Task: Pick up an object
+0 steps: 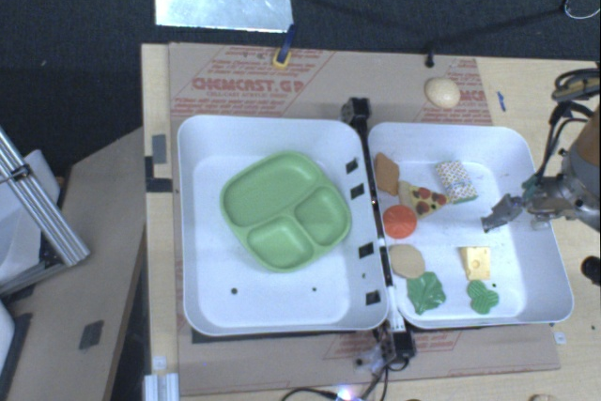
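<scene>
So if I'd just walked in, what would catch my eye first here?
Probably the pale green divided plastic plate, lying alone in the left white bin. Next, the scatter of small toy foods in the right white bin: a pizza slice, a round red-orange piece, a yellow cheese block and green leafy pieces. The grey robot gripper reaches over that bin's right side.

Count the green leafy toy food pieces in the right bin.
2. One green leafy piece lies at the right bin's near edge, below the tan round piece; the other lies to its right, below the yellow cheese block. None looks hidden.
</scene>
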You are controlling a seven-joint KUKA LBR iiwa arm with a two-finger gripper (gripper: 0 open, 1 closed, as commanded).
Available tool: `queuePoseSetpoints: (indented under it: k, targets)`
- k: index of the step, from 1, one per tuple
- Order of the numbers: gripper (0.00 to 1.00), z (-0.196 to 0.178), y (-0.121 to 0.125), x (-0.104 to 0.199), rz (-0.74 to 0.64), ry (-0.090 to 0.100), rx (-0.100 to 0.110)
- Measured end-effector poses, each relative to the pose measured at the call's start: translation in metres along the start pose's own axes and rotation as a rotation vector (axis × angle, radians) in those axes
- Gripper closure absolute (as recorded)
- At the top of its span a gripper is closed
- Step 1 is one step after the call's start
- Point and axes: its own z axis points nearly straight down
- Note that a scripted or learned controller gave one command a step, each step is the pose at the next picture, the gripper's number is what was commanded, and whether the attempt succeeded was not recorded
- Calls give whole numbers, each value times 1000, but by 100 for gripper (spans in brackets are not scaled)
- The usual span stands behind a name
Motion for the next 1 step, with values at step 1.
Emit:
queuePoseSetpoints:
  k: [1]
  targets:
    - [0, -7, 3, 1, -4, -3, -13]
